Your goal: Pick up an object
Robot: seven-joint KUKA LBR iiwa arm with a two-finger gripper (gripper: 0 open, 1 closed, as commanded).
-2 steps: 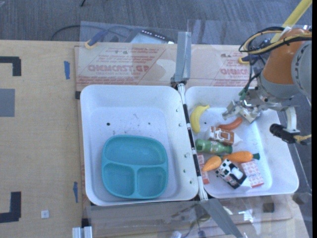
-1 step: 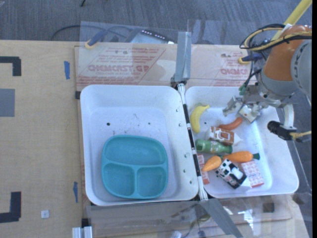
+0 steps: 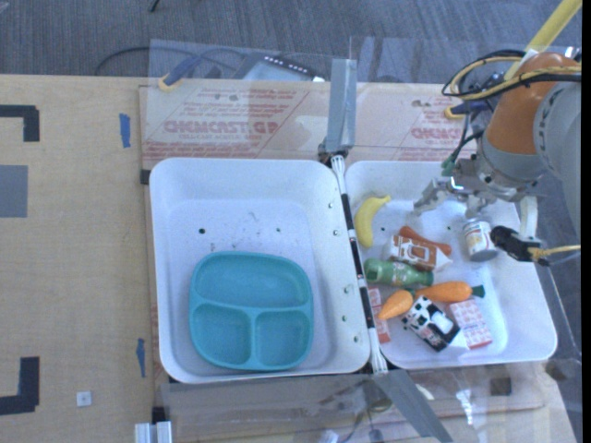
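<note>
The tool (image 3: 450,190) hangs over the far part of the right bin (image 3: 531,340); whether it's parted or closed, I cannot tell. Just beside it stands a small can (image 3: 476,238). Nearer lie a banana (image 3: 368,218), green bottle (image 3: 396,272), two carrots (image 3: 451,292). Left bin (image 3: 175,201): a teal divided plate (image 3: 250,310).

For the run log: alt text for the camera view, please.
The grey arm's gripper hovers over the right bin's far end, near a small can. That bin also holds a banana, green bottle, two carrots and small packets. The left bin holds a teal divided plate.
</note>
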